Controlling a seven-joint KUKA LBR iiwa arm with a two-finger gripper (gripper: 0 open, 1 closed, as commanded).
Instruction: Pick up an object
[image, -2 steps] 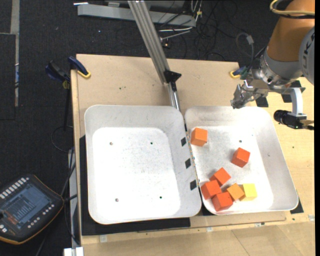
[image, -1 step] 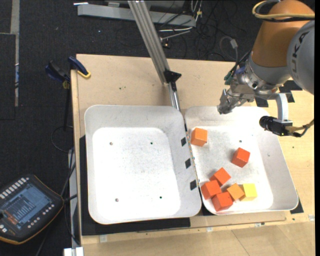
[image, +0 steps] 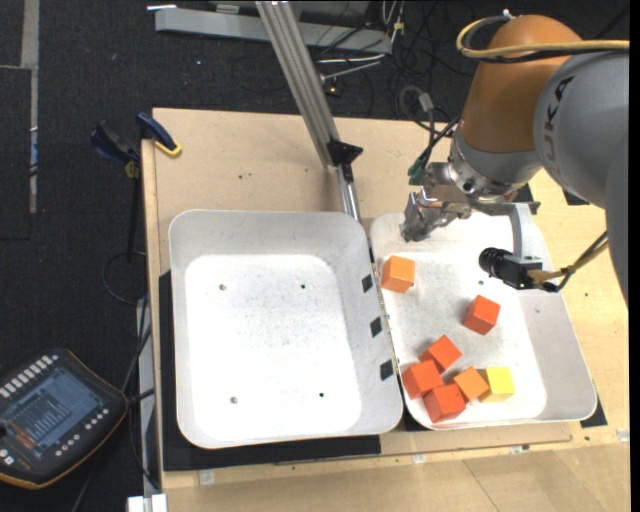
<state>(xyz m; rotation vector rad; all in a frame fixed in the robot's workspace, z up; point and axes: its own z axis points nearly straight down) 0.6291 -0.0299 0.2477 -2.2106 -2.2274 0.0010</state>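
The bulky grey KUKA arm (image: 590, 110) has smooth rounded casings, dark lettering on its shell and a glossy orange band (image: 505, 85) above the wrist. A thin yellow cable (image: 480, 30) loops over that band. Below sits a metal wrist flange (image: 480, 180), then the small grey two-finger gripper (image: 418, 228).

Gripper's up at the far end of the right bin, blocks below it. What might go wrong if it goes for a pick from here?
The gripper hangs near the back rim of the right white bin, so a straight descent may strike the rim or close on nothing. The lone pale orange cube sits close to the bin's left wall, which could block a finger. The cluster of orange cubes and the small yellow cube touch, so a grasp there might nudge neighbours.
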